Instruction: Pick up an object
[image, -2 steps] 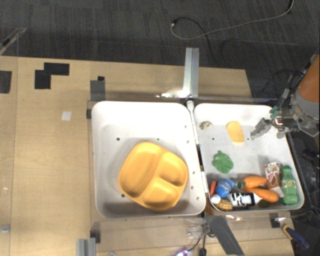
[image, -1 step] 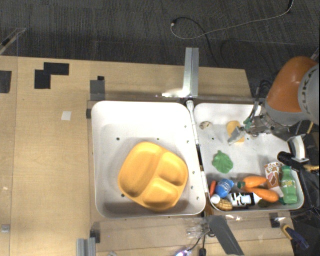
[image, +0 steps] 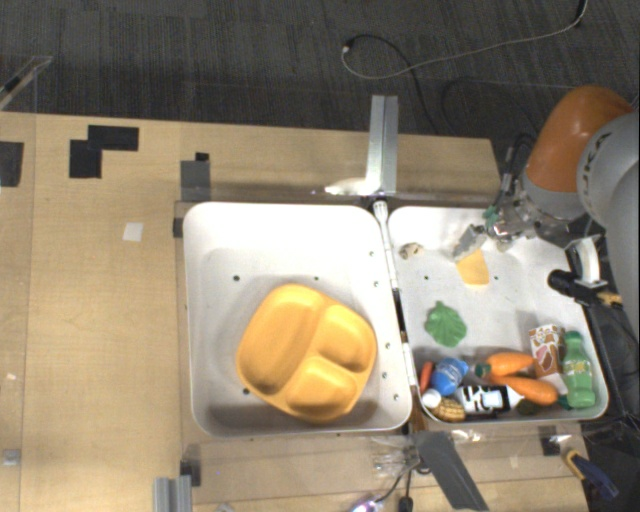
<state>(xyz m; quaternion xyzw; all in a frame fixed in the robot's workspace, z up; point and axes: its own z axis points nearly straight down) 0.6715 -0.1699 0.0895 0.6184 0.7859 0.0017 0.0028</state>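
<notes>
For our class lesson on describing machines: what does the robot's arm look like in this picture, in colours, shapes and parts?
The arm is rounded and grey, with a glossy orange band above the wrist. Dark cables run beside it. Its small metal pincer is silvery.

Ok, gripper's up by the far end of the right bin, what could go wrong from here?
1. The gripper sits near the bin wall; coming down there, it might clip the rim.
2. The yellow piece just below it looks flat and thin, so fingers may slide over it.
3. The other toys are packed against the near wall, carrots touching the bottle; a grab there could catch two or jam.
</notes>
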